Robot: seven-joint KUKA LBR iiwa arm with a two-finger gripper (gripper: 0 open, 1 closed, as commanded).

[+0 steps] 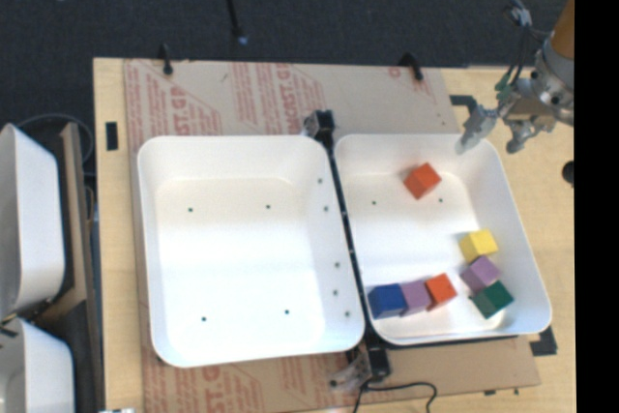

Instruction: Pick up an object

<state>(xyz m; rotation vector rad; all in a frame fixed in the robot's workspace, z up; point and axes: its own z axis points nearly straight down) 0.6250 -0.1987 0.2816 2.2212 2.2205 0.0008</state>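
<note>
Progress was judged slight — nothing was held. The gripper [491, 132] was seen with fingers parted and bare above the far right corner of the right bin [522, 237], near the orange block [422, 180]; the grasp remained undone.

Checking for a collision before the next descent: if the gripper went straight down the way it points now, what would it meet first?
Probably the far right rim of the right bin, or the bin floor just inside. The gripper hangs over that corner; depth is unclear. The orange block lies off to the left.
</note>
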